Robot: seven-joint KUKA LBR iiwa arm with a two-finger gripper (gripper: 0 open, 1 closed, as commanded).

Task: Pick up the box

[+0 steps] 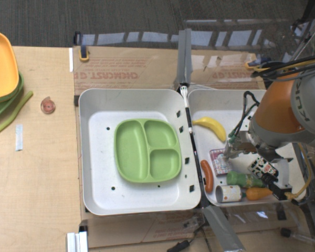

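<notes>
Gripper (232,150) hangs over the box (219,162) in right bin (199,96); claw state cannot be told. It should descend squarely, avoiding hot dog (207,175) at 7 o'clock.

We are seeing a pale wooden bench (37,193) carrying two shallow white bins: the left bin (89,156) and the right bin (199,101) touching it; brown cardboard (126,67) is lying behind the left bin.
</notes>
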